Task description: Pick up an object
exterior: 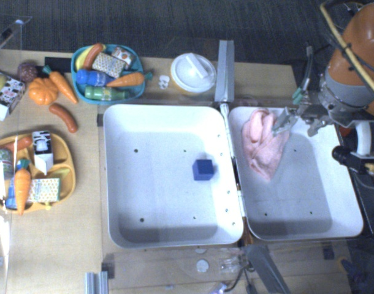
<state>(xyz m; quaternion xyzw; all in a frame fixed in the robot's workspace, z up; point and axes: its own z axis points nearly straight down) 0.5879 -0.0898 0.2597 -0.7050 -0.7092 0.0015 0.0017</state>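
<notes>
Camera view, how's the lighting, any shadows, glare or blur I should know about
Camera view: even, soft light on both bins; a shadow band lies along the near wall of the left bin; the blue cube is sharp enough; the pink cloth has mild bright patches; the gripper looks slightly smeared.

The pink cloth (262, 144) looks soft and fleecy, rumpled into matt folds. Both white bins (168, 121) are smooth moulded plastic with a dull sheen. The blue cube (203, 169) seems matt, perhaps foam or plastic. The gripper (289, 118) is bare grey metal, faintly shiny. The bench (83, 182) shows pale wood, smooth. The toy carrots (64, 86) and the sausage (64, 117) look like glossy plastic; the yellow tray (67, 164) is likewise plastic.
</notes>
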